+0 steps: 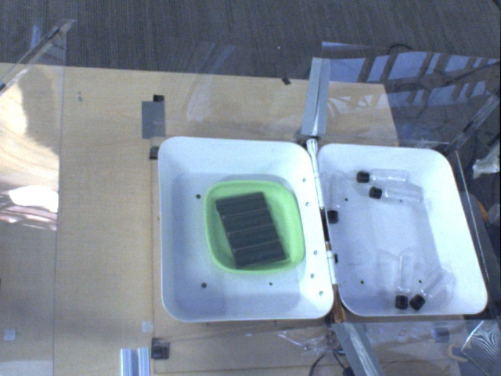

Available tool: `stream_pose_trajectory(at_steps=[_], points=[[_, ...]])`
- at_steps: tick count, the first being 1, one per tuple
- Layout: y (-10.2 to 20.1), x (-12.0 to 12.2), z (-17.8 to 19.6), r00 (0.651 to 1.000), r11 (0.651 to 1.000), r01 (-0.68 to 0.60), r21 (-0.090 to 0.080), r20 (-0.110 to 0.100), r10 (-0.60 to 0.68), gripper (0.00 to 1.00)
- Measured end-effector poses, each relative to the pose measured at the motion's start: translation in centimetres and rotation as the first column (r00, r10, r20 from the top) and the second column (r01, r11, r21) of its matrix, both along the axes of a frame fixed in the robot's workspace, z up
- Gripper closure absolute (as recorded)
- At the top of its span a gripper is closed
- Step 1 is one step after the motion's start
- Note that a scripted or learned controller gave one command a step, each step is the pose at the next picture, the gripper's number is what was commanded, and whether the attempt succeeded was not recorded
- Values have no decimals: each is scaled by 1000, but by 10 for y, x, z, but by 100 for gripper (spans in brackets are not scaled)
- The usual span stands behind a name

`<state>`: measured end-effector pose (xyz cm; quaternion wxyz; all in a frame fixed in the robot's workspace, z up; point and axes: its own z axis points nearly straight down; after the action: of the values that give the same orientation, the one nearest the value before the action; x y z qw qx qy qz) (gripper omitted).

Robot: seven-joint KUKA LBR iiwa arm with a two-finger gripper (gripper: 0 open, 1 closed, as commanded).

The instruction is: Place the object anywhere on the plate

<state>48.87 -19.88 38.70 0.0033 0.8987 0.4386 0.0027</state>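
Observation:
A light green square plate [292, 237] sits in the middle of the left white bin [178, 288]. A dark grey ridged rectangular block [250, 229] lies flat on the plate, turned a little off square, with green rim showing all around it.
The right white bin [462, 233] holds several clear vials with black caps: two near its back [389, 186], two near its front right corner [419, 288], and a small black cap [332, 216] by its left wall. Around both bins runs the wooden bench [94, 210].

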Motion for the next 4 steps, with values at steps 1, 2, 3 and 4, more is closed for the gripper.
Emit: stream_pose_trajectory(at_steps=[1,2,3,4], points=[[10,0,-89,999,999,48,3,-5,-48,0],[3,0,27,983,983,186,0,4,-186,0],[0,-1,-94,976,976,219,3,-5,-219,0],[-1,0,41,981,981,194,0,5,-194,0]])
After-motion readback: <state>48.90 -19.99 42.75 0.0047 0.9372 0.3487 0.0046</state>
